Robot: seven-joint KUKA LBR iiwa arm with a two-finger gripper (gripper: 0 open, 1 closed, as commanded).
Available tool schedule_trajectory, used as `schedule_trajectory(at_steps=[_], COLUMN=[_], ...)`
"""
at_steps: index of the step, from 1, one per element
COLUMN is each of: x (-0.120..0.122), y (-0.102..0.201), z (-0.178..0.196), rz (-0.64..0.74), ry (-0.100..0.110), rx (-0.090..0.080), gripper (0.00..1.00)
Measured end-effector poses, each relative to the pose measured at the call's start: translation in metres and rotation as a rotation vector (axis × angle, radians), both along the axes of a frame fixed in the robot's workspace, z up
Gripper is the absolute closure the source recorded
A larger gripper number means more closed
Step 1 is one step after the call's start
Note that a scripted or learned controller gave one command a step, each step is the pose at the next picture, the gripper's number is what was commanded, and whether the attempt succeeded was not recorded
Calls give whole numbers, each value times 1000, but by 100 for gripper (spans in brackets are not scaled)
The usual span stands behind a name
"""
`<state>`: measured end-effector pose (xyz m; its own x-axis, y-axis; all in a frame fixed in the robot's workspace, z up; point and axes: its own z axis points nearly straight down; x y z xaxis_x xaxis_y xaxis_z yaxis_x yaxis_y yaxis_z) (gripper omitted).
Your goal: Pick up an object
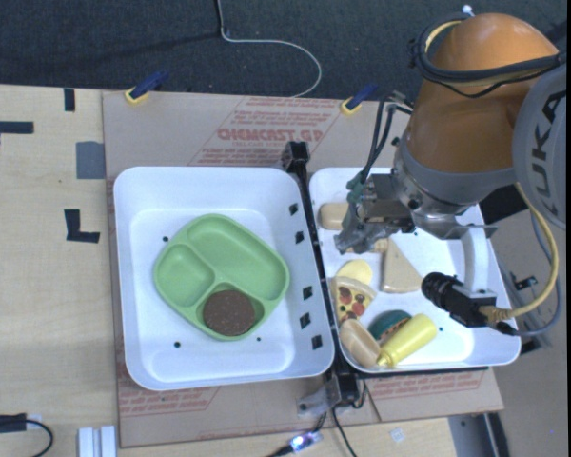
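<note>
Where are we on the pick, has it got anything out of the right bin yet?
Nothing looks picked yet. The gripper is down in the right bin near its left wall, but I cannot tell if anything sits between its fingers. The yellow bottle, pizza slice toy and beige wedge lie in that bin. The green divided plate with the brown patty sits in the left bin. Grasp and lift remain.

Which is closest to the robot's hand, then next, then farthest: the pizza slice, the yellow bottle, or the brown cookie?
From the hand, in the camera view:
1. Pizza slice, just below the hand in the right bin.
2. Yellow bottle, lower in the same bin, near its front edge.
3. Brown cookie, over in the left bin, on the green plate.
</note>
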<state>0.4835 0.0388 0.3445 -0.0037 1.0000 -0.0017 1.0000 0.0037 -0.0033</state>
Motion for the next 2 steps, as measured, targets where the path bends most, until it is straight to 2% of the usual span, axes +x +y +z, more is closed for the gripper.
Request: schedule_trajectory(at_steps=[1, 2], x=[0, 0], y=[51, 48], z=[62, 69], rz=[5, 0], ry=[-8, -1], rx=[4, 0], gripper=[100, 100])
